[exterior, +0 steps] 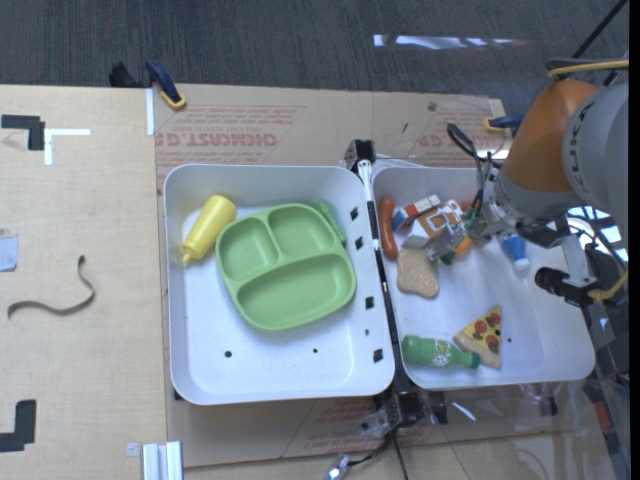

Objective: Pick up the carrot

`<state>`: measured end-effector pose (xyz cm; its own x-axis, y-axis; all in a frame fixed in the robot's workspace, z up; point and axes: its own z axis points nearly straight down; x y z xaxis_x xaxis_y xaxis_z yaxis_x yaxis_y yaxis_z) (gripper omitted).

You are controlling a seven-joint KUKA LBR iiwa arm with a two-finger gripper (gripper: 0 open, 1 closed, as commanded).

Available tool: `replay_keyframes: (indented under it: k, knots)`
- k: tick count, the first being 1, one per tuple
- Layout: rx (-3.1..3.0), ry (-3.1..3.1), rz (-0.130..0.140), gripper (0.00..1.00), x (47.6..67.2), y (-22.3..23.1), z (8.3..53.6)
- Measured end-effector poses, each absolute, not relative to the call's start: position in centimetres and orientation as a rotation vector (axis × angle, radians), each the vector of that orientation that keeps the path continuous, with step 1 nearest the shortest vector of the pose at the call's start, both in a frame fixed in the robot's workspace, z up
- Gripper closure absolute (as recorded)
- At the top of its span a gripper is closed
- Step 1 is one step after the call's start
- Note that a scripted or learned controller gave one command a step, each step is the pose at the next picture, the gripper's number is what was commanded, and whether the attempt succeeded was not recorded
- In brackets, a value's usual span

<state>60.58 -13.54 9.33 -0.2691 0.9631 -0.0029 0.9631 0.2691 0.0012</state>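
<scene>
The carrot (461, 249) is a small orange piece in the right bin (560, 353), near its back middle, mostly covered by the gripper. My gripper (447, 246) is down in that bin right on top of the carrot, with the arm's orange band (545, 138) above it to the right. The carrot's orange end pokes out to the right of the gripper tip.
Around the gripper lie an orange-and-white carton (422, 212), a sausage (387, 227), a bread slice (418, 274) and a blue item (515, 251). A pizza slice (482, 332) and a green bottle (438, 351) lie at the front. The left bin (200, 358) holds a green tray (288, 266) and a yellow bottle (206, 226).
</scene>
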Motion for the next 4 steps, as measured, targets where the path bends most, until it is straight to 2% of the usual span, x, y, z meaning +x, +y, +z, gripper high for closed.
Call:
replay_keyframes:
  k: [1,2,3,4]
  knots:
    - [1.899,2.505,-0.009,1.0,60.4,-13.6,10.2]
    - [2.209,2.232,-0.005,1.0,55.7,-7.7,19.1]
    - [2.349,2.09,-0.008,1.0,54.3,3.2,19.0]
    - [2.348,2.09,-0.008,0.0,54.3,3.1,19.0]
